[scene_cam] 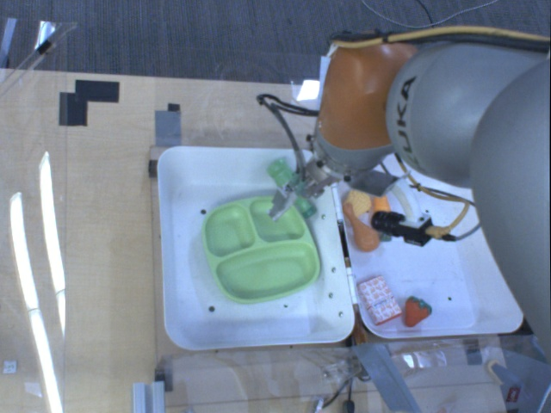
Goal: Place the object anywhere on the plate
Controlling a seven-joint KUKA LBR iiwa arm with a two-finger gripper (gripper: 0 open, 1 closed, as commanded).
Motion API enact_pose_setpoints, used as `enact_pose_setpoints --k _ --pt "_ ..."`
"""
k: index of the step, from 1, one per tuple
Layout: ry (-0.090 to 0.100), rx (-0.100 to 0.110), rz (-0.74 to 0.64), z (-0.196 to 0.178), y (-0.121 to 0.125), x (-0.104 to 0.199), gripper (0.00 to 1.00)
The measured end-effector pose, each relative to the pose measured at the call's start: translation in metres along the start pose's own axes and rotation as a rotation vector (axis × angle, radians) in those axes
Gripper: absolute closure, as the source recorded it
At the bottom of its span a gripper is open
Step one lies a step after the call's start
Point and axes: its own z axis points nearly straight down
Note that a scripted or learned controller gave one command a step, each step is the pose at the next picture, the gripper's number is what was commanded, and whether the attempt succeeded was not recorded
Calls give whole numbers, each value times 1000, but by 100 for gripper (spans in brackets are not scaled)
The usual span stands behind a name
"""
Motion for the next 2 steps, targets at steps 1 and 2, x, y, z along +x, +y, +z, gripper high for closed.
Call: enact_pose_setpoints --k 1,2 --pt "0 0 0 0 0 0 0" --pt "0 0 0 0 0 0 0"
